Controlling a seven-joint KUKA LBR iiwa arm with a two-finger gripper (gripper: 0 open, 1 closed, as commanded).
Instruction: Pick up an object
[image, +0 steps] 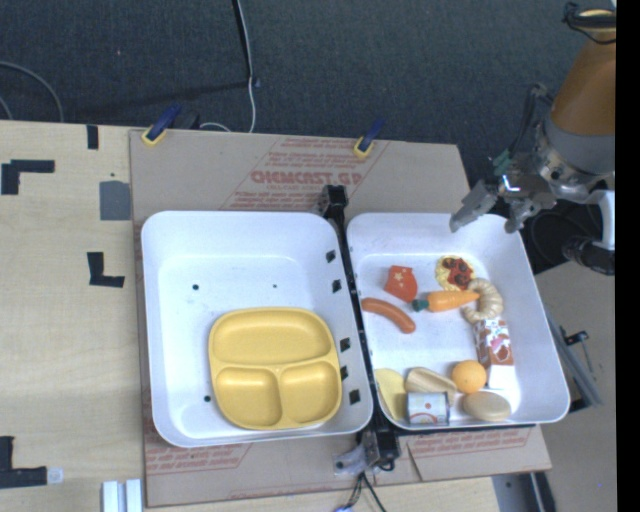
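The bench (60, 300) is the biggest thing, made of pale wood with black marks on it. On it lies a brown board (300, 175) held by two clips at its far edge. Two white bins sit side by side on the board.

The left bin (180, 250) holds a yellow plate (275, 365) with three parts. The plate sits near the front of that bin.

The right bin (535, 330) holds toy food. A red sausage (388, 314) lies near the middle wall. A red berry (401, 281) sits just behind it. An orange carrot (448, 299) lies beside the berry, to the right. A small pizza (456, 270) sits behind the carrot, touching it. A pale curved piece (483, 300) bends around the end of the carrot. A red and white pack (496, 342) lies in front of that piece. An orange ball (468, 376) sits near the front, with a tan bun (486, 405) just in front of it. A small box (426, 407) and a pale wedge (430, 380) lie at the front, close together.

The arm (585, 90) comes in from the right. The gripper (487, 210) hangs over the far right corner of the right bin. Its two fingers (466, 214) are spread wide apart. Nothing is between them. All the food is lying in the bin, well apart from the gripper.
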